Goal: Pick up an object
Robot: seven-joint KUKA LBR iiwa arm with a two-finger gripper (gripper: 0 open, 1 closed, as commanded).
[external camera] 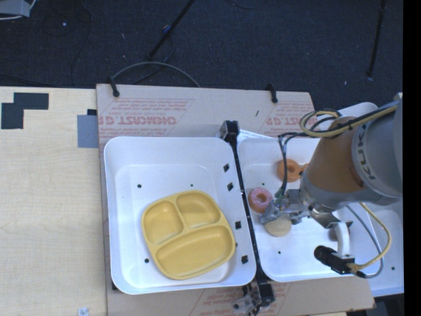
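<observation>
The hand (275,217) is crowding the right bin's (289,268) left wall, beside a pink doughnut (260,199) and beige lump (279,228); its grip cannot be told.

pink ring (260,199), orange ring (289,170) and beige lump (278,227) in right bin (368,268)

The tabletop (46,229) is pale wood, bare along the left. On it lies a brown cardboard sheet (197,110) with red printing, and two shallow white bins sit side by side on that sheet: the left bin (125,176) and the right bin (296,268). Dark and grey rectangular patches (26,107) mark the tabletop's upper left part.
</observation>
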